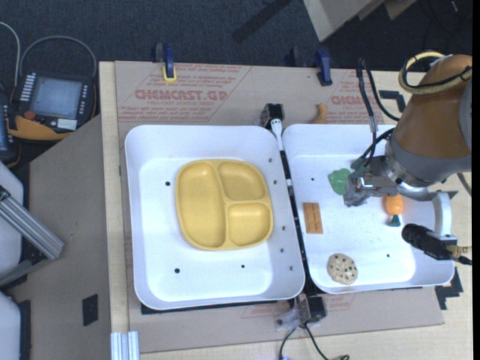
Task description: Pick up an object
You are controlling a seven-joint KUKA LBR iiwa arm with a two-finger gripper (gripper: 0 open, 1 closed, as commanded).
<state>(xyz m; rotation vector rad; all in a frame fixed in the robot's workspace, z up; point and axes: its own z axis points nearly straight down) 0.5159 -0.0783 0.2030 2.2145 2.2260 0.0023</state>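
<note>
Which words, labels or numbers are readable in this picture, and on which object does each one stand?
"CHEMCAST GP": red print on the brown protective sheet behind the left bin.
A second red print of the same kind on the sheet behind the right bin: cut off by the arm and too blurred to read.
Handheld pendant screen on the left: too small to read.
Brown card in the right bin: any text is too blurred to read.

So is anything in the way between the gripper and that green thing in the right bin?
Nothing visible. The gripper sits right beside the green object, with only bare bin floor around it.
</note>
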